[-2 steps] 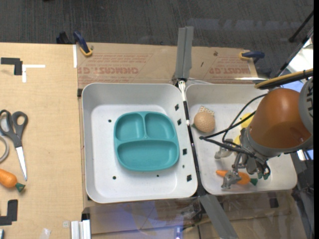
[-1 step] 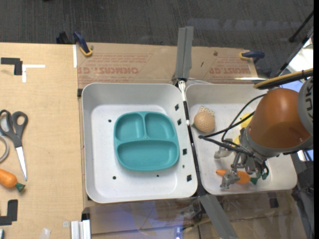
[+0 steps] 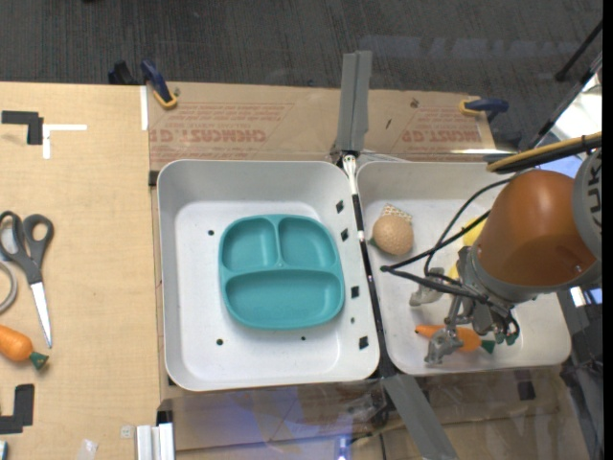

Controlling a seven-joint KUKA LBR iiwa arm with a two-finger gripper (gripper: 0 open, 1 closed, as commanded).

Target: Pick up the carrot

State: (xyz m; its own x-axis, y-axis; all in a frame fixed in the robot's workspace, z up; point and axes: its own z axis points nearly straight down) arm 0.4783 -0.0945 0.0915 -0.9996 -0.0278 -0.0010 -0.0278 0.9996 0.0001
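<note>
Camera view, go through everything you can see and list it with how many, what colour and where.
Bins: two, white, side by side on the bench.
Divided plate: one, teal, three compartments, in the left bin.
Carrot in bin: one, orange with a green end, near the front of the right bin, at the gripper.
Roundish tan item: one, beige, back left of the right bin.
Yellow item: one, mostly hidden by the arm.
Scissors: one pair, grey handles, on the wooden board at left.
Second carrot: one, orange, on the board below the scissors.
Clamps: two, blue, at the cardboard's back edge.
Arm: one, grey with an orange band, over the right bin.
Gripper: one, low over the carrot.
</note>
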